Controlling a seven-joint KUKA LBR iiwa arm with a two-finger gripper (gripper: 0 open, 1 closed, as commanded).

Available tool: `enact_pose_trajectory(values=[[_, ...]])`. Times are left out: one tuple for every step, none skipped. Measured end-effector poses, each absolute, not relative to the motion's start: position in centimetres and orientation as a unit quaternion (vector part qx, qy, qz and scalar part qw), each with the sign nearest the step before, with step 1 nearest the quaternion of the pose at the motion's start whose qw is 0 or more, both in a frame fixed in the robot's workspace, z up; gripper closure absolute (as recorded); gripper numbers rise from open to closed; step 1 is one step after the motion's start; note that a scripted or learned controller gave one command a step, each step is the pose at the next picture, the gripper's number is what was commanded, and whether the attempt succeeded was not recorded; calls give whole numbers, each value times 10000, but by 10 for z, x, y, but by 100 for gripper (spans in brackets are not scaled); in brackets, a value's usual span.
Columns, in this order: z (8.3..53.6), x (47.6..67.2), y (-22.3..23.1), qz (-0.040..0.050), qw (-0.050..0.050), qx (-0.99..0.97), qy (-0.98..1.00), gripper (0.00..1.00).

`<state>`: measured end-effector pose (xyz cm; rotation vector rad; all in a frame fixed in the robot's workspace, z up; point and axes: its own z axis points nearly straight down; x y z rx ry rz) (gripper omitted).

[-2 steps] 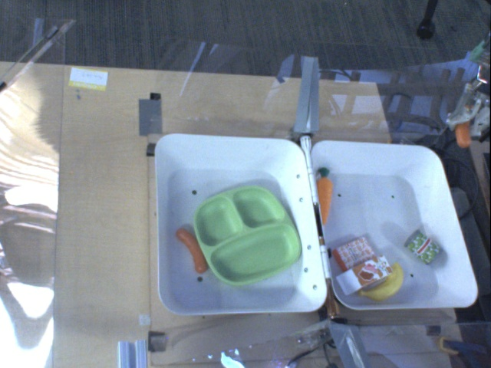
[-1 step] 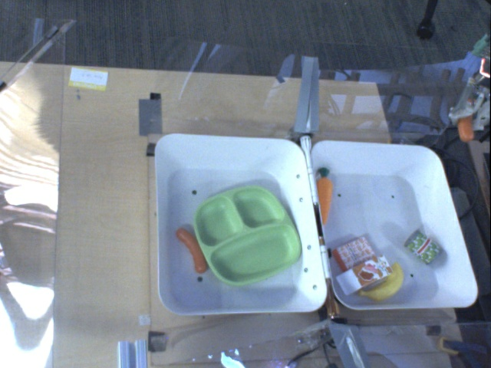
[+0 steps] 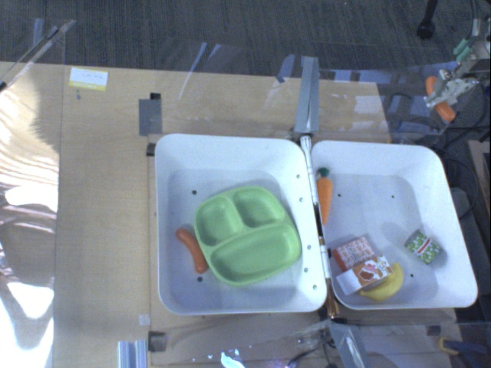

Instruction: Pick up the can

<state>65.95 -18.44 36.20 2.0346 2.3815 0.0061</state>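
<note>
The can (image 3: 423,247) lies in the right-hand bin (image 3: 381,162) near its outer wall, apart from the box (image 3: 354,253) and banana (image 3: 387,284), while the claw (image 3: 449,90) hangs beyond the bin's far corner, its spread impossible to tell

No wording can be read anywhere in the view. A yellow label (image 3: 88,78) sits on the bench at the upper left of the frame, with dark marks on it too small to make out. In the lower right, the red and white box (image 3: 360,263) in the right bin (image 3: 453,205) carries printed graphics and what may be lettering (blurred beyond reading). Near it, further right, the small can (image 3: 423,247) wears a green and white patterned wrap, and no brand or number on it can be told.
</note>
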Motion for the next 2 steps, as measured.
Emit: enact_pose_trajectory(values=[[375,662,-183,42,98,6473,7622,100],[247,670,-150,6,7,8303,5573,100]])
